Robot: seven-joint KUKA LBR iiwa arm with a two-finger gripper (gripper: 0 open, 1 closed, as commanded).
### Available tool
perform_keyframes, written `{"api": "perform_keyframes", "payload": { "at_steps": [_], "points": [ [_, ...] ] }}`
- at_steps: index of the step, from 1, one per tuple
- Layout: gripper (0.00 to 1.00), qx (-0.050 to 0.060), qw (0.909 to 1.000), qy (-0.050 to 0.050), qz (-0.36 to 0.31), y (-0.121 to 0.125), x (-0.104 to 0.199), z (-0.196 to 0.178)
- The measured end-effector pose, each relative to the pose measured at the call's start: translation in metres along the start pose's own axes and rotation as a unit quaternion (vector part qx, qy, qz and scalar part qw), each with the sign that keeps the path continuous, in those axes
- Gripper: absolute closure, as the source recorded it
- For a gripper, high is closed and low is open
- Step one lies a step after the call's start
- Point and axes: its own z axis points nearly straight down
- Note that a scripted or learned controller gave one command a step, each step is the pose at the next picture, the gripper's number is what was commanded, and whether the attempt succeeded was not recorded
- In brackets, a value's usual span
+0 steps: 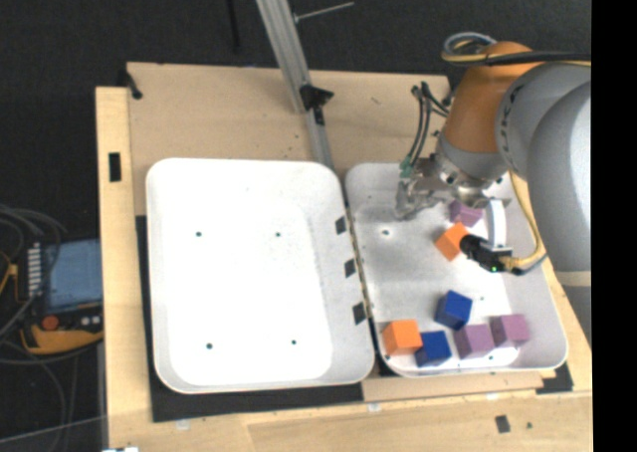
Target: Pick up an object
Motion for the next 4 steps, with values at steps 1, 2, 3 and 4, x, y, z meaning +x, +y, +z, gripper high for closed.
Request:
{"api": "perform_keyframes", "payload": {
  "at_steps": [1,2,3,4],
  "points": [
    [1.00,-0.001,1.0000,0.000,0.000,0.001,-0.005,-0.065],
    [1.00,-0.002,1.0000,0.000,-0.003,0.002,-0.007,-0.120],
    [1.00,0.003,1.0000,-0.001,-0.002,0.002,-0.008,-0.088],
    [1.00,0.002,1.0000,0.001,-0.005,-0.001,0.048,-0.103]
  ]
}}
